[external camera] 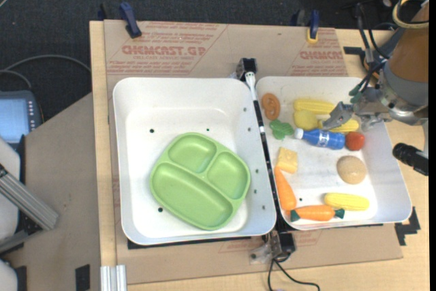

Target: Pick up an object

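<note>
My gripper (346,118) hangs over the upper right part of the right bin (400,195), with the arm coming in from the right. It sits just above a blue bottle (324,139) and a red tomato (355,141), and partly covers a yellow corn cob (312,108). I see nothing held in it. Also in this bin are a brown pretzel (271,104), a green leafy piece (280,127), a cheese wedge (288,160), a tan round bun (351,170), two carrots (285,189) (315,212) and another yellow corn cob (346,201).
The left bin (129,119) holds a green divided plate (199,180). A black bar (257,120) runs along the seam between the bins. Blue clamps (129,19) pin the cardboard base at the back edge.
</note>
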`<state>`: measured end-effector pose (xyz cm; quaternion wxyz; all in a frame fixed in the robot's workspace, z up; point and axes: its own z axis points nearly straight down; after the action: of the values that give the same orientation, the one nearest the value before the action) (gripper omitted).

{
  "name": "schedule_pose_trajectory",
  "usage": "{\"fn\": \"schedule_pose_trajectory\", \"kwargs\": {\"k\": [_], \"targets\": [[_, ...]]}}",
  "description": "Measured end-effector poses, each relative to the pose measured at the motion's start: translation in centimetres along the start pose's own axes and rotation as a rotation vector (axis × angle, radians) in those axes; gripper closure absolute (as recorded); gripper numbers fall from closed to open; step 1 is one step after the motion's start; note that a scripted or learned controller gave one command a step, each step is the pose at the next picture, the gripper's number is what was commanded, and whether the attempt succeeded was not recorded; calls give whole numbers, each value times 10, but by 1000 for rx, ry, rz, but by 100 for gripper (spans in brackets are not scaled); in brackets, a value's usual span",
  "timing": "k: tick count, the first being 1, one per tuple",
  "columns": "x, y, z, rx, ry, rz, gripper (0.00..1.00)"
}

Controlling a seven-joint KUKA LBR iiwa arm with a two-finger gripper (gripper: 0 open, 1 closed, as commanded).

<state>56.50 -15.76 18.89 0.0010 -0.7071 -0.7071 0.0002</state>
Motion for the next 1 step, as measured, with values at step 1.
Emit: {"fn": "schedule_pose_trajectory", "kwargs": {"k": [1], "targets": [[-52,25,81,-17,-6,-1,0]]}}
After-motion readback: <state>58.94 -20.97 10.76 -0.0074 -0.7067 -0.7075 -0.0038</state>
